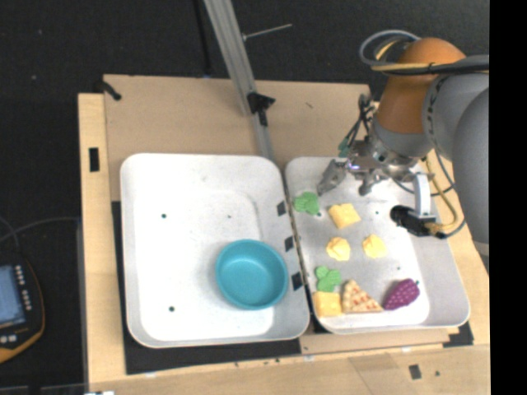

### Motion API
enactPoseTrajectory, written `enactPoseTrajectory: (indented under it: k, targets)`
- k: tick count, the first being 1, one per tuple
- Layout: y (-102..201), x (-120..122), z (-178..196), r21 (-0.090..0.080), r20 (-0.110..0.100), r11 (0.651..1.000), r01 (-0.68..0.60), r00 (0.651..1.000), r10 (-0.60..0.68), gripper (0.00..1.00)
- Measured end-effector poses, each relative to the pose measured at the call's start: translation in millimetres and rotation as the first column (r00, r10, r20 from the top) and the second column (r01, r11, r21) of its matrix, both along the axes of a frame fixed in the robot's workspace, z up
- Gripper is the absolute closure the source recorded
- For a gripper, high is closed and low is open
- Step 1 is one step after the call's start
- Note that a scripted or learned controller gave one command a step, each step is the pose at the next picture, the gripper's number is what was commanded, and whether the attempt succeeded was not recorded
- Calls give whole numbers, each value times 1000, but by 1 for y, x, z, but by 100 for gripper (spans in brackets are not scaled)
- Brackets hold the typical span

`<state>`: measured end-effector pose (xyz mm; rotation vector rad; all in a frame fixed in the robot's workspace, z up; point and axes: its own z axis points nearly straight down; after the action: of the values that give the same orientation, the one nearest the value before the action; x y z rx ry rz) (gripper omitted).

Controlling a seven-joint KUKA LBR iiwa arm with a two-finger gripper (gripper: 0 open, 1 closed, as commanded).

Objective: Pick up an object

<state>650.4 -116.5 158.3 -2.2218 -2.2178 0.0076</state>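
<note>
A pale wooden counter [189, 118] sits on a dark, speckled floor [49, 31]. From the counter's back edge at twelve o'clock a grey metal pole [233, 52] rises, slanting. At eight o'clock, off the counter, lies a handheld device with an orange rim [15, 303]. Light is even.

Bowl [251, 273] in left bin [165, 188], toy foods in right bin [440, 278], gripper [347, 178] above its far end
</note>
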Motion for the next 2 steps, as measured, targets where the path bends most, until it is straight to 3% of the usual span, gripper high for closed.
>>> enactPoseTrajectory:
  k: [1, 2]
  targets:
    - [-1, -1, -53, 0, 1, 1000, 2, 1000, -2, 0]
    - [-2, 1, -38, 0, 11, 1000, 6, 1000, -6, 100]
